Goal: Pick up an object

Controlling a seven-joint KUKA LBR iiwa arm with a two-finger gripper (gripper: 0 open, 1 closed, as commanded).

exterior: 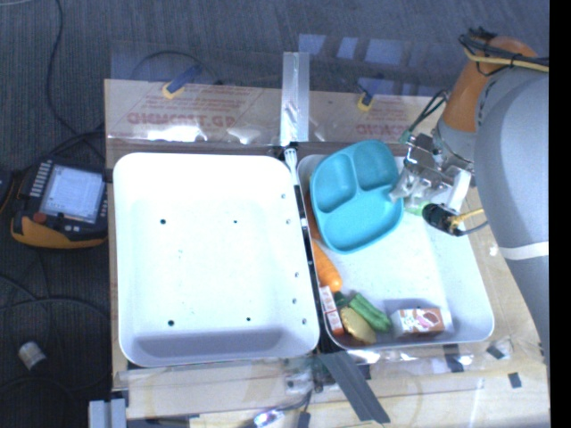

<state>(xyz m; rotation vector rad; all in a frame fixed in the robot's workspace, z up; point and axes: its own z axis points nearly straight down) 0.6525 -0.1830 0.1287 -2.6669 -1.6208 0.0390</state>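
Note:
A blue divided plate (357, 199) lies tilted in the far left part of the right bin (470, 294), leaning toward that bin's left wall. My gripper (409, 188) is low over the plate's right rim, at or very near its edge. An orange carrot (326, 270) lies along the bin's left wall. At the bin's near end sit a green vegetable (368, 312), a yellowish piece (354, 326) and a small red and white carton (419, 320).
The left bin (205, 239) sits beside the right one, their walls touching along the middle. My grey arm (513, 141) fills the right side above the right bin. A control pendant (62, 205) lies on the floor to the left.

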